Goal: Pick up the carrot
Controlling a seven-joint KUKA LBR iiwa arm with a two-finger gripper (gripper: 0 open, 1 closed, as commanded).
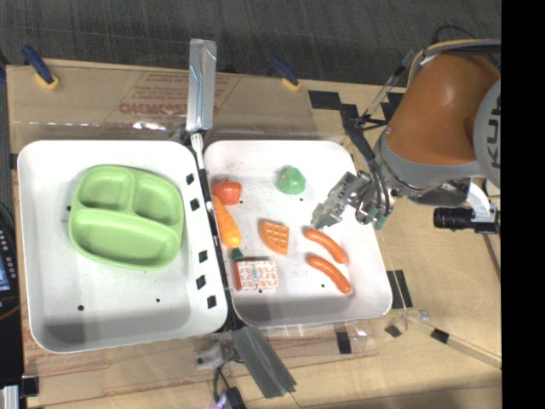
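Note:
The carrot [226,226], orange with a green stub at its near end, lies along the left wall of the right bin [255,309], just below a red tomato-like piece [227,192]. My gripper [335,206] hangs over the right side of that bin, just above the upper sausage [326,245] and well to the right of the carrot. Its two fingers [328,212] stand apart, and nothing is between them.
Also in the right bin are a green ball [291,180], an orange waffle piece [274,235], a second sausage [329,273] and a small printed box [255,274]. The left bin [111,326] holds a green divided tray [128,216].

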